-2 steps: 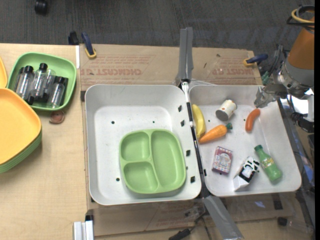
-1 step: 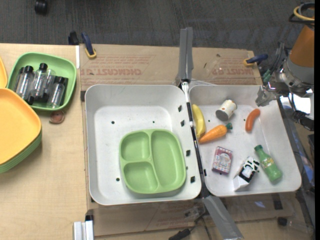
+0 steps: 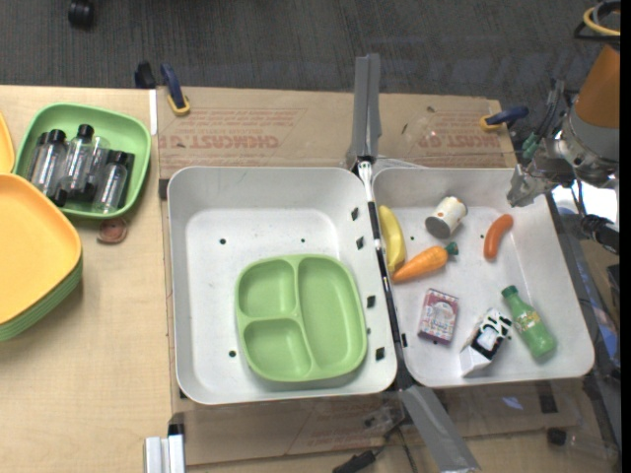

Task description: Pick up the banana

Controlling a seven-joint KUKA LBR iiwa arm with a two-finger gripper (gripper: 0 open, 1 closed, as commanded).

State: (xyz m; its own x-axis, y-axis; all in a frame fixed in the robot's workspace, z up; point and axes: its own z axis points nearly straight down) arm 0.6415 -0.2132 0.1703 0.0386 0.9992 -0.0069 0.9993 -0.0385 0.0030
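The yellow banana (image 3: 391,236) lies along the left wall of the right bin (image 3: 572,294), its lower end touching an orange carrot (image 3: 422,262). My gripper (image 3: 520,191) hangs at the bin's upper right edge, well to the right of the banana, with nothing visibly held.
The right bin also holds a small white cup (image 3: 446,216), an orange sausage (image 3: 498,236), a green bottle (image 3: 529,320), a pink card (image 3: 438,316) and a milk carton (image 3: 486,341). A green divided plate (image 3: 300,317) sits in the left bin (image 3: 197,264). Yellow plates and a green tray of bottles stand at the far left.
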